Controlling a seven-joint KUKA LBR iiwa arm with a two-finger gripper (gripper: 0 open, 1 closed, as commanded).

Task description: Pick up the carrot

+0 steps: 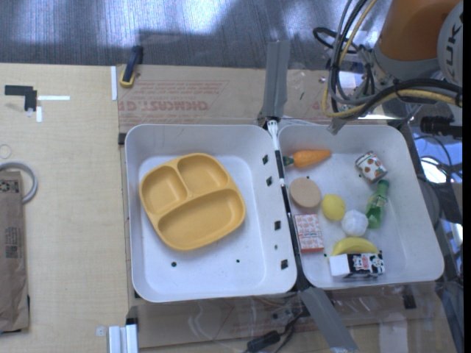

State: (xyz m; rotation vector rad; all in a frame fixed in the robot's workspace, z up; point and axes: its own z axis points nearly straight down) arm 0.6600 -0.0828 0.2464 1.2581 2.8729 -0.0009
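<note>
The carrot (309, 157) lies at the 11 o'clock corner of the right bin (419, 197), tip toward 3 o'clock, just above a tan disc (305, 193). A yellow divided plate (193, 200) occupies the left bin (147, 271). The arm (419, 20) sits at 1 o'clock; finger state cannot be determined.

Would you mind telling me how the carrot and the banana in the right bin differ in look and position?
The carrot is orange and tapers to a point, while the banana is yellow and curved. The carrot lies near the far edge of the right bin, by the divider; the banana lies near the near edge, against a black-and-white carton. The carrot has free space around it; the banana is crowded by neighbours. Both lie flat in the same bin.
</note>
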